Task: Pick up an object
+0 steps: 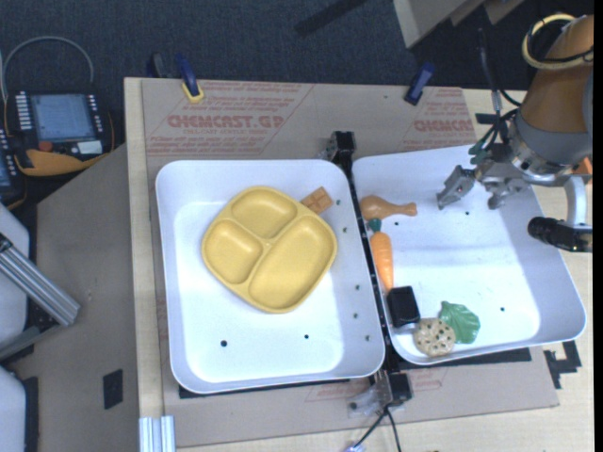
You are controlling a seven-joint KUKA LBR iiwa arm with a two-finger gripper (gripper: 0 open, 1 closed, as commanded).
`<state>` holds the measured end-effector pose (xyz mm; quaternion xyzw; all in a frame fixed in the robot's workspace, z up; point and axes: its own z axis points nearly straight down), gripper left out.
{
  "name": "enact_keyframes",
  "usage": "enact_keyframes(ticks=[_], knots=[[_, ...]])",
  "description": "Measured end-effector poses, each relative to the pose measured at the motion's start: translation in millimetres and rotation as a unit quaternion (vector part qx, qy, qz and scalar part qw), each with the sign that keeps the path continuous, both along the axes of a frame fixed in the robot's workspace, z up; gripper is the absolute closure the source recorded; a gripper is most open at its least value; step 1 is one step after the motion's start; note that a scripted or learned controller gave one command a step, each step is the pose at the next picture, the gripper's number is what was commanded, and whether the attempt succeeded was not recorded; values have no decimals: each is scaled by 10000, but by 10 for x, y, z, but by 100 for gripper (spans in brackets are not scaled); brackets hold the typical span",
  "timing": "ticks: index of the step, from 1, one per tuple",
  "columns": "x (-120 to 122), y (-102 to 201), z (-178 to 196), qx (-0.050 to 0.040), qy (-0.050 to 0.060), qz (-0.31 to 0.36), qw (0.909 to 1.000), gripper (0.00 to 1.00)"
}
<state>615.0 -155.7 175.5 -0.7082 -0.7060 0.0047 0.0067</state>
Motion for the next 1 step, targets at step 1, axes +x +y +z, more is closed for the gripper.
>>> enact_keyframes(ticks=[1], knots=[[33, 5, 94, -13, -76, 16, 10000, 0]])
